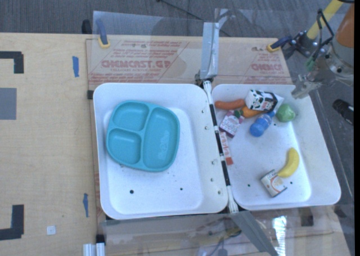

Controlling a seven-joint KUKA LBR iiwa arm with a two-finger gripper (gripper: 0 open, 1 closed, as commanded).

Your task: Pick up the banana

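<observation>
The yellow banana [290, 163] lies in the right white bin [323, 193], toward its front right, its lower end touching a small white and orange carton [273, 183]. My gripper [302, 88] hangs at the bin's back right corner, above the rim and well behind the banana. Nothing shows in its grasp.
At the back of the right bin lie a carrot [229, 104], a black-and-white toy [261, 100], a green ball-like thing [286, 113], a blue bottle [260, 126] and a pink packet [229, 124]. The left bin [112, 198] holds a blue divided plate [143, 135].
</observation>
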